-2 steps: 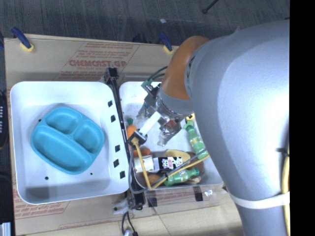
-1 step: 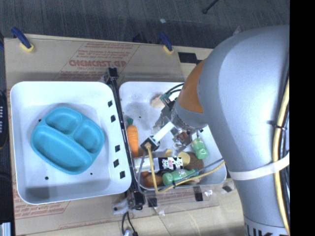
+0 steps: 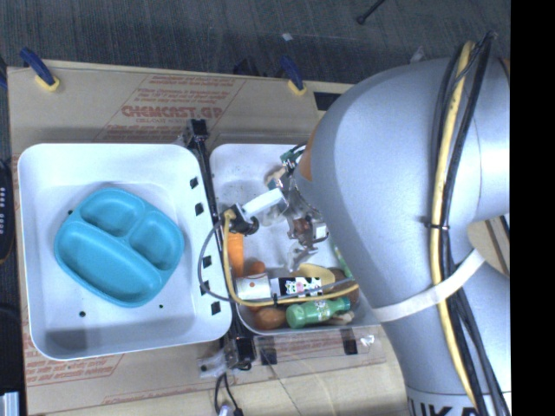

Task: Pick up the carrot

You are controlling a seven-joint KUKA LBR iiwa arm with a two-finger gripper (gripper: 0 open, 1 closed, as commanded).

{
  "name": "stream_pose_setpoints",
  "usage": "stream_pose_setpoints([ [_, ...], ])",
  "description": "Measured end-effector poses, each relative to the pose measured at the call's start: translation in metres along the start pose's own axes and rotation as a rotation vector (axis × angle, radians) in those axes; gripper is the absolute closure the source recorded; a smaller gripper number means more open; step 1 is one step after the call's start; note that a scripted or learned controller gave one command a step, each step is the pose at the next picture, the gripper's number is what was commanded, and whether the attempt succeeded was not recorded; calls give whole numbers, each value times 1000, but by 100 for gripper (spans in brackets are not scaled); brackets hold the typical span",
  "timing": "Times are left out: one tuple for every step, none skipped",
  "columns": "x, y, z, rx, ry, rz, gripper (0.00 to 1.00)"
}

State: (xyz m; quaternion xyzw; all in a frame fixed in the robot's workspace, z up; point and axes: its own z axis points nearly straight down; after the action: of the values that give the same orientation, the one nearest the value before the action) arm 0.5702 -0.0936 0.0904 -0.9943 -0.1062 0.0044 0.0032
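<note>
Carrot (image 3: pixel 235 251): we log it lying lengthwise against the left wall of the right bin (image 3: pixel 227 165), about midway along that wall, apart from the gripper.

Gripper (image 3: pixel 303 232): we place it over the middle of the right bin, under the bulk of the grey arm (image 3: pixel 408 206). Whether it is spread or closed, we cannot tell; we see nothing held in it.

Right bin, near edge: a green bottle (image 3: pixel 317 311) on its side, a black-and-white patterned item (image 3: pixel 303 286) just behind it, a yellow piece (image 3: pixel 321 272), and a brown-orange item (image 3: pixel 270 318) in the near-left corner.

Left bin (image 3: pixel 43 180): a blue divided plate (image 3: pixel 119 244) at its middle.

Writing: the brown board (image 3: pixel 173 102) under the bins carries red print, which we read as "CHEMCAST GP"; the arm's base shows part of "KUKA" (image 3: pixel 442 402).
</note>
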Motion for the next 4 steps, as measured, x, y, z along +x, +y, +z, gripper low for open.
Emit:
stream_pose_setpoints([
  [-82,-66,-103,2,6,-107,0],
  [-27,-100,-99,1,-1,-173,0],
  [-65,-106,-98,0,-5,-85,0],
  [-70,-129,-98,2,-5,-128,0],
])
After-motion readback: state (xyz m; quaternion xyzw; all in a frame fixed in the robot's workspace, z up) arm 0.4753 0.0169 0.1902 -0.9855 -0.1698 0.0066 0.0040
